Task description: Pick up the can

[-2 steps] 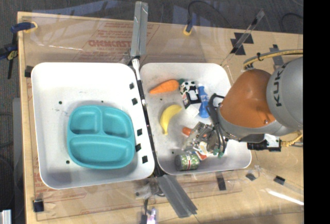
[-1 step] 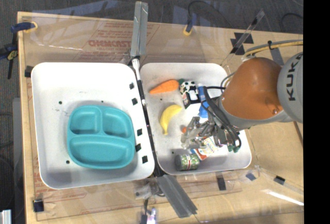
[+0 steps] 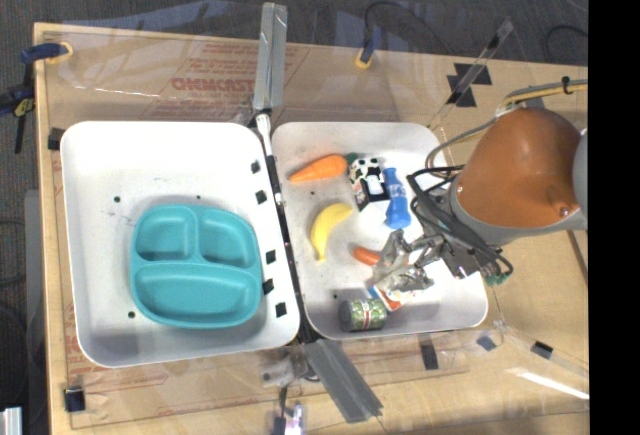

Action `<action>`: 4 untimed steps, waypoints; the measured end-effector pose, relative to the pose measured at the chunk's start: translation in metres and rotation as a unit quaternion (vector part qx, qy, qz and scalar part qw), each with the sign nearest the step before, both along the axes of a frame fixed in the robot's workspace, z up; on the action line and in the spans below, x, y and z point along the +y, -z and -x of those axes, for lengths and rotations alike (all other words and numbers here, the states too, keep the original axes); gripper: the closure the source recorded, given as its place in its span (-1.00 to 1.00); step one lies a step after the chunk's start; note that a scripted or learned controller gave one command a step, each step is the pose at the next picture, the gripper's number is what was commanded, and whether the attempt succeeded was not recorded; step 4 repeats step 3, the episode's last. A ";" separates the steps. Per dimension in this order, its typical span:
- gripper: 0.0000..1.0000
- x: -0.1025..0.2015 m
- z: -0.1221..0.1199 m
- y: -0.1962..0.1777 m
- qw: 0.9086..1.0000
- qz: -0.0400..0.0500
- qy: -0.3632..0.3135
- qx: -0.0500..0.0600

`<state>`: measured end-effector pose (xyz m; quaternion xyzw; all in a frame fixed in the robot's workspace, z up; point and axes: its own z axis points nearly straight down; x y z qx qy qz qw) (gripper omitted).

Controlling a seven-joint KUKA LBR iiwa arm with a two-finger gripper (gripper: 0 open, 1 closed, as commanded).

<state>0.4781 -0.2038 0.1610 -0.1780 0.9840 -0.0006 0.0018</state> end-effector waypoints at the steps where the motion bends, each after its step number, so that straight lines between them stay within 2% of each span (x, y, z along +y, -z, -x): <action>1: -1.00 -0.001 -0.016 -0.122 0.948 0.002 -0.318 -0.001; 2: -1.00 0.021 0.000 -0.120 0.973 0.000 -0.232 0.001; 3: -1.00 -0.006 -0.003 0.001 0.986 -0.001 -0.169 0.002; 4: -1.00 -0.006 -0.003 0.001 0.986 -0.001 -0.169 0.002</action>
